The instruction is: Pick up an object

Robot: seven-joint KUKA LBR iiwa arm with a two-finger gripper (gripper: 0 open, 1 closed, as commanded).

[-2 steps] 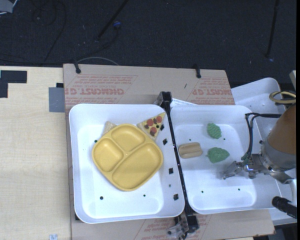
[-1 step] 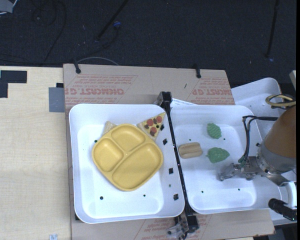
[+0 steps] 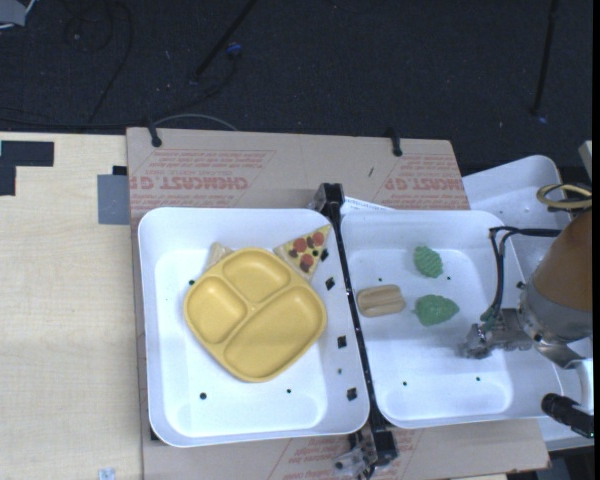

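Two white bins are seen side by side from above. In the left bin [image 3: 170, 388] a yellow divided plate [image 3: 255, 313] is lying flat, w/ a pizza slice toy [image 3: 307, 250] tucked at its upper right. In the right bin [image 3: 450, 403] a tan bun [image 3: 381, 300] and two green leafy pieces [image 3: 428, 261] [image 3: 436, 309] are spread loosely, apart enough for easy picking. The gripper [image 3: 477, 344] is lowered at the bin's right side, near the lower green piece, approx. beside it, not touching. Nothing is seen held; its opening can't be told.

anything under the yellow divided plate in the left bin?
A pizza slice pokes out from under the yellow plate at its upper right edge; a pale corner shows at upper left. Whatever else lies beneath is covered.
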